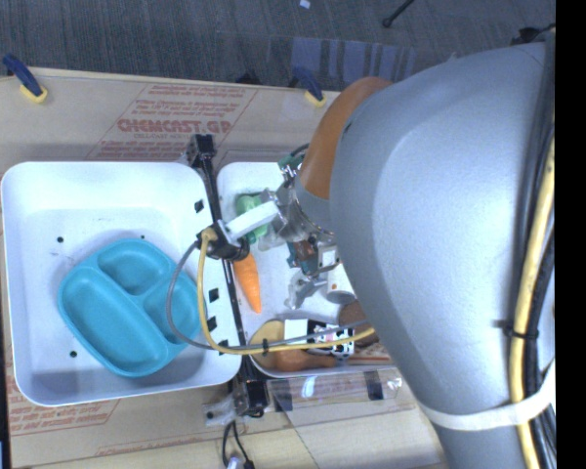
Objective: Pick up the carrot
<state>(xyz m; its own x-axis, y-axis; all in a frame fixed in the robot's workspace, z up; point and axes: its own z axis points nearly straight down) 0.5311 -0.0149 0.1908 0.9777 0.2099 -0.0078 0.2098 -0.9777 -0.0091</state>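
The carrot [248, 281] lies in the right bin [244, 176], close along its left wall, narrow end toward the near side. The gripper [308, 279] hangs over the same bin, just right of the carrot; how wide it stands I cannot tell beneath the arm's bulk. The carrot rests on the bin floor, ungrasped, so the pick looks not yet made: closing on it and lifting remain

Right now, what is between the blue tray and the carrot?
In the camera view, the meeting walls of the two white bins: the blue tray lies in one, the carrot in the other.
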